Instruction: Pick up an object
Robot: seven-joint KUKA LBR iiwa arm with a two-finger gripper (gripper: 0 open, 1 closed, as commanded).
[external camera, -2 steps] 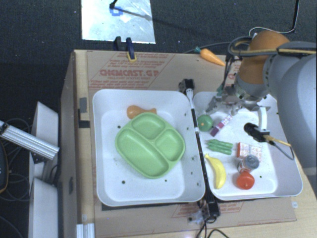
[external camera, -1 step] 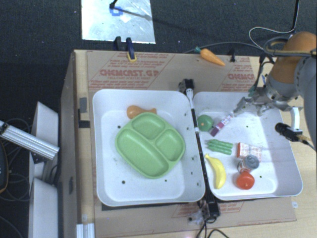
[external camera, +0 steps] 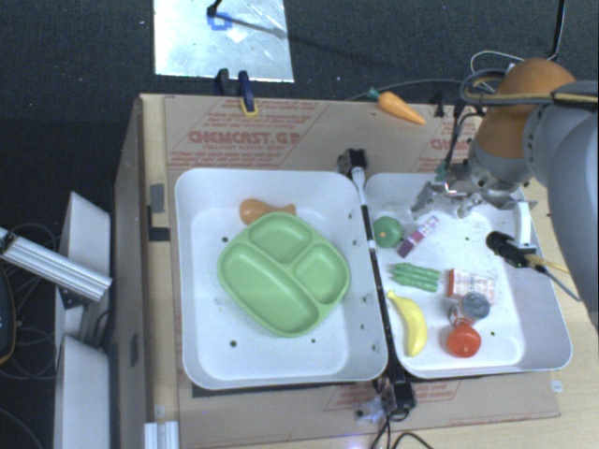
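Observation:
My gripper (external camera: 445,202) hangs over the back of the right bin (external camera: 543,344), open, with nothing between its fingers. Just in front of it and to the left lies a purple and pink packet (external camera: 418,236), with a green ball (external camera: 387,229) beside it. Further forward are green bean pods (external camera: 415,275), a yellow banana (external camera: 410,322), a red and white box (external camera: 470,282), a grey can (external camera: 474,304) and a red tomato (external camera: 462,341).
The left bin (external camera: 201,344) bears a green divided plate (external camera: 284,271) with an orange thing (external camera: 257,210) behind it. A black divider (external camera: 372,260) runs between the bins. An orange carrot (external camera: 401,108) lies on the bench behind the right bin.

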